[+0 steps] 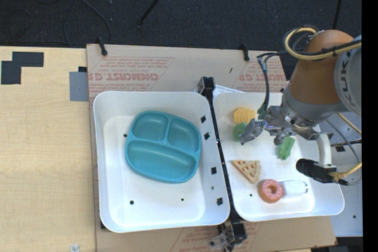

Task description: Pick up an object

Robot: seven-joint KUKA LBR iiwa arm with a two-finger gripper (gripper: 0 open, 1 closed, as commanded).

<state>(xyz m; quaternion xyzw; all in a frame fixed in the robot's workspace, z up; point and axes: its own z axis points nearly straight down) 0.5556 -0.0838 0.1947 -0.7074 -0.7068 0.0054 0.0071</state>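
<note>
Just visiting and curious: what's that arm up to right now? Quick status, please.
Pincer low in right white bin, beside small green toy. Grip unconfirmed. Yellow toy, green piece, waffle wedge, pink doughnut lie close around.

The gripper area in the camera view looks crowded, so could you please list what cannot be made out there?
- Gripper: its fingers are small and dark against the right bin, so their state cannot be read.
- Green object beside the gripper: partly covered by it, so contact cannot be judged.
- Second green object: its top runs under the wrist.
- White object beside the donut: blends into the bin floor.
</note>
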